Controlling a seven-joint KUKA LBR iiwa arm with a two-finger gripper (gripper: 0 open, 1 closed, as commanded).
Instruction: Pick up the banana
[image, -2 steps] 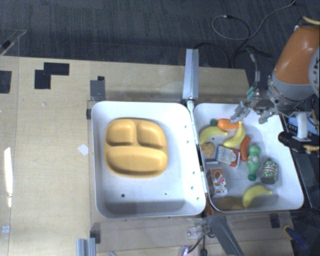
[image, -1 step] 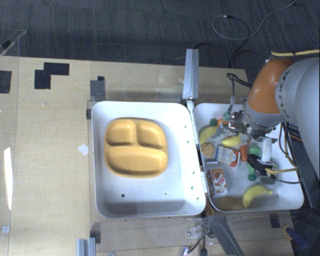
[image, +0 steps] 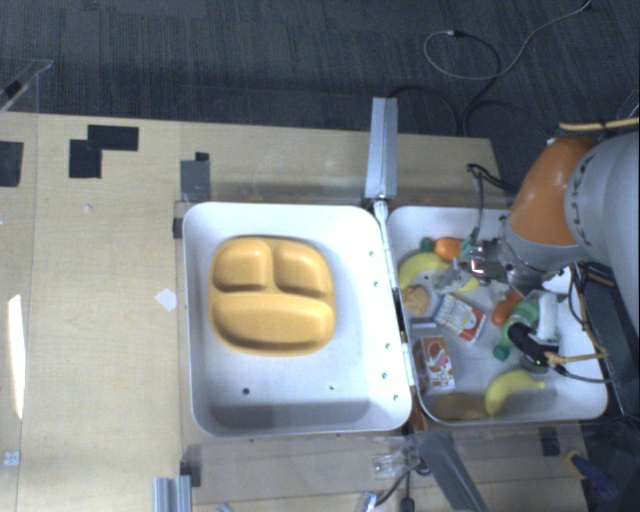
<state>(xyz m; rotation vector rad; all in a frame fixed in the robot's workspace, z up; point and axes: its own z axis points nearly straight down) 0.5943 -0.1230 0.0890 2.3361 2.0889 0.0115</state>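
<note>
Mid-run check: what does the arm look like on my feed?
The arm is grey and rounded, with a bulbous orange band above the wrist. The gripper is grey and black, with thin dark cables by it.

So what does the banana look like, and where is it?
The banana is yellow, smooth and curved, and looks whole and unpeeled. It lies flat on the floor of the right-hand bin, close to the bin's front wall. A flat brown thing lies just beside its left end; I cannot tell if they touch.
</note>
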